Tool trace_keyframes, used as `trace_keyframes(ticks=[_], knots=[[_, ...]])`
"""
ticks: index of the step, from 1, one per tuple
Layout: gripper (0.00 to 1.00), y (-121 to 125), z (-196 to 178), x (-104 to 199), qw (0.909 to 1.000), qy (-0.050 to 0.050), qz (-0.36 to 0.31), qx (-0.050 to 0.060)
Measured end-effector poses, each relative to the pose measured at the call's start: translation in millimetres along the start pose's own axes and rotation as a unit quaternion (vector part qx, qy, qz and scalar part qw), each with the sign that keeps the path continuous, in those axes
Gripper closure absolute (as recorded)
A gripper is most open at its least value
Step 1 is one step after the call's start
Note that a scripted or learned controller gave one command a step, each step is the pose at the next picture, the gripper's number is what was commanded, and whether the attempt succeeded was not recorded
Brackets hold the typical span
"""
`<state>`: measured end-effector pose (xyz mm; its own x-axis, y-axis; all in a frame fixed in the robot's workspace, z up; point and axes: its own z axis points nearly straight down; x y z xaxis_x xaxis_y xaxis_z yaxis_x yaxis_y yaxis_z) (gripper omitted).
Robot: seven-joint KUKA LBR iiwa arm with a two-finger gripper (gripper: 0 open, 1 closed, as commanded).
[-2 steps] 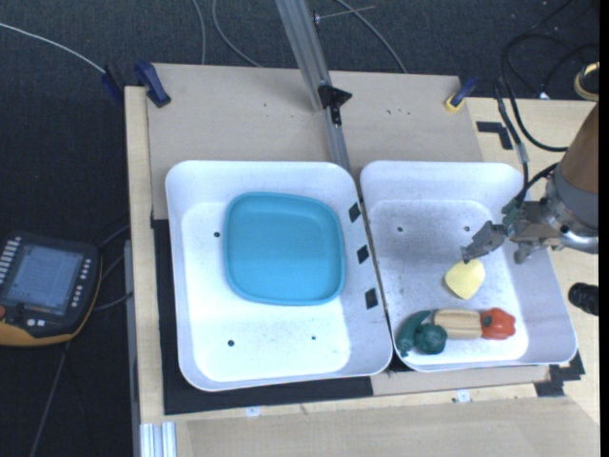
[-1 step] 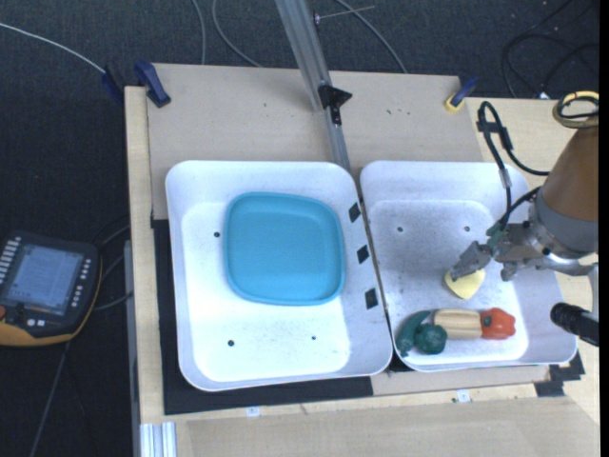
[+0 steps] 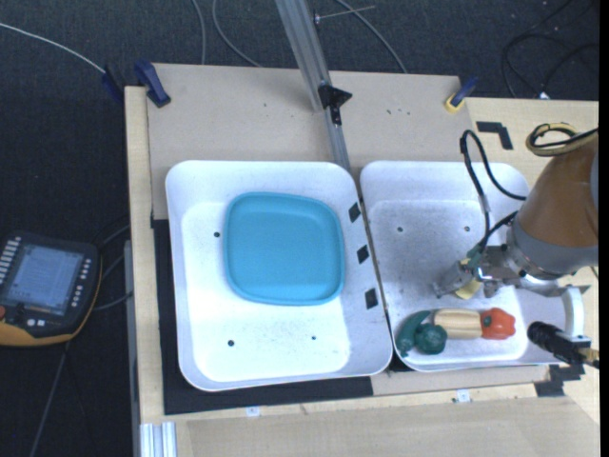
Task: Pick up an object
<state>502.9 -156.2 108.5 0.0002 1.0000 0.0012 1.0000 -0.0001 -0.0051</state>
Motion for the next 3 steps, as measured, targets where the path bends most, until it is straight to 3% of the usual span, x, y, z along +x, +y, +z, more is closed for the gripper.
trace_keyframes(ticks=[1, 2, 3], knots=[[0.00, 0, 14, 0, 1.0000, 0.000, 0.000, -0.002], [1.00, 0, 2, 0, 1.0000, 0.000, 0.000, -0.003], [1.00, 7, -42, 3, 1.0000, -0.001, 0.000, -0.004]])
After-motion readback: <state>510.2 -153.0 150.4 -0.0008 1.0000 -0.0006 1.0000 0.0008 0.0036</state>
